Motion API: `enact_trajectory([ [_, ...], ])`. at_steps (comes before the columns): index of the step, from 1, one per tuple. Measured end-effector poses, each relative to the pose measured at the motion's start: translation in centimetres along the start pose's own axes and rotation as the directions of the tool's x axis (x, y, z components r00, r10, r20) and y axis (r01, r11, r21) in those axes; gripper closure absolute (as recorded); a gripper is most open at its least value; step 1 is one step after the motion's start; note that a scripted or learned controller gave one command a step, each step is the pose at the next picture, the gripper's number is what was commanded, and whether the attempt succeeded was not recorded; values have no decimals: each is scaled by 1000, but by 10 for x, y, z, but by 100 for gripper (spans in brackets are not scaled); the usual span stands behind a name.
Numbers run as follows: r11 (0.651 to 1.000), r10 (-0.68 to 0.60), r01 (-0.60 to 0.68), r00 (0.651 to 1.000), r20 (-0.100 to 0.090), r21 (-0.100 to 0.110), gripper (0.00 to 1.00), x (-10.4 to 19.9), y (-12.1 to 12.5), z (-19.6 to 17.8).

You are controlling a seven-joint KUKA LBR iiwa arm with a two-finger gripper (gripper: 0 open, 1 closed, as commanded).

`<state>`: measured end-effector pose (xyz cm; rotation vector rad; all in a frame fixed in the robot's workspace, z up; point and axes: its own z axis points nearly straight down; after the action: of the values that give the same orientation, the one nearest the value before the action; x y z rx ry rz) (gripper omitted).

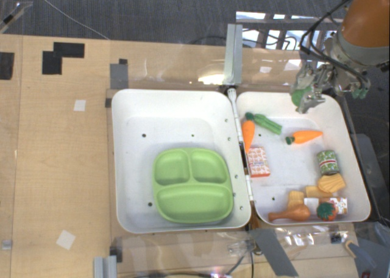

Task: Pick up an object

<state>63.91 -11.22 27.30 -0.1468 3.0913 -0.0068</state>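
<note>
Your candidates all lie in the right bin (pixel 359 167): two carrots, one (pixel 248 131) standing on end against the divider and one (pixel 304 137) lying flat near the middle, a green vegetable (pixel 266 123) just at one o'clock from the first carrot, a small printed carton (pixel 258 162) below it, a green-labelled can (pixel 327 162) by the three o'clock wall, and a crowded heap at five o'clock with a yellow ridged piece (pixel 331 182), a tan pear-shaped piece (pixel 290 213) and a red-and-green piece (pixel 327 210). The claw (pixel 309 101) hangs over the bin's twelve o'clock edge, above and apart from everything; something green shows at it, but you cannot tell from here whether it is open, closed or gripping that. Watch for a descent straight down from here: it looks likely to meet the bin's far wall or bare floor, closing on nothing. The flat carrot is the nearest target, yet its tapered round body could roll or squirt out of a pinch. The heap at five o'clock risks a jammed or double grab, and the carrot on the divider leaves little room for a finger on that side. The left bin (pixel 131 149) carries a green divided plate (pixel 192 185). Both bins sit on a pale wooden tabletop (pixel 55 167) with black marks at ten o'clock, dark carpet (pixel 152 2) beyond it, and loose cables trail around the arm (pixel 365 17) at two o'clock.
</note>
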Motion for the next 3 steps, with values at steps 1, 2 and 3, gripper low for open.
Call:
enact_trajectory([
  [1, 993, 121, -121, 992, -35, -1, 100, -21, 16, -11],
  [2, 999, 38, -38, 998, -40, -5, 100, 17, 29, 27],
  [3, 1000, 29, -30, 999, -37, -6, 100, -34, 41, 36],
])
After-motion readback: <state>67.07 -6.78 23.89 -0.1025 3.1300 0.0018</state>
